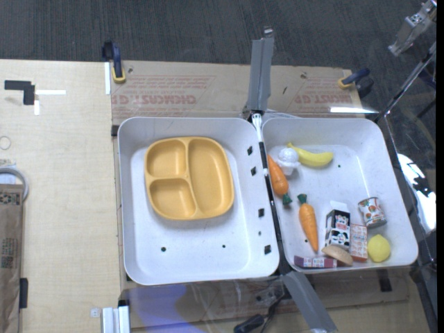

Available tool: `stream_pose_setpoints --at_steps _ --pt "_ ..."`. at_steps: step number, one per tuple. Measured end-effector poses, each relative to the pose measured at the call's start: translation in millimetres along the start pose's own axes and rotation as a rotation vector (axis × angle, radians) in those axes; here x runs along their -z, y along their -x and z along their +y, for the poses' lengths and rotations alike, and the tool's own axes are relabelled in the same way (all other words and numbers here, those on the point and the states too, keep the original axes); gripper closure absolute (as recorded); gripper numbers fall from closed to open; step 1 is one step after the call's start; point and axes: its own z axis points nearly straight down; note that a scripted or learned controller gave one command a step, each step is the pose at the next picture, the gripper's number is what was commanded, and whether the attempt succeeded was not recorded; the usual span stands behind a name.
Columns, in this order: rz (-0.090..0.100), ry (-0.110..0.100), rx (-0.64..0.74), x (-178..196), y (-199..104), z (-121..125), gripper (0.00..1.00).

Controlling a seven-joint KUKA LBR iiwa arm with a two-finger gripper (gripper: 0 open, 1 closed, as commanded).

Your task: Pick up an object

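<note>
The right bin (pixel 388 179) holds several small items. A yellow banana (pixel 312 158) lies at the back beside a white rounded object (pixel 287 156). One orange carrot (pixel 278 178) rests against the left wall and a second carrot (pixel 309 227) lies nearer the middle. Toward the front right sit a cow-patterned carton (pixel 338 229), a small can (pixel 372 212), a lemon (pixel 379 248), a slim reddish box (pixel 358 242), a brown bread-like piece (pixel 338 255) and a purple bar (pixel 311 261). In the left bin (pixel 135 255) lies a yellow divided plate (pixel 188 178).
A grey post (pixel 260 75) stands at the back between the bins. Cardboard (pixel 187 92) with clamps (pixel 114 64) lies behind them. Pale wooden bench top (pixel 55 186) stretches to the left. Metal framing (pixel 416 26) rises at the upper right.
</note>
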Motion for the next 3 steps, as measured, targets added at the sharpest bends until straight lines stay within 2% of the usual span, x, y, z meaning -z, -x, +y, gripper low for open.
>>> stream_pose_setpoints --at_steps 1,2,3 --pt "0.009 -0.002 -0.241 -57 0 -34 1.0" --pt "0.008 -0.003 -0.24 -48 1 -34 1.0" --pt "0.007 0.004 0.264 -56 4 -2 1.0"
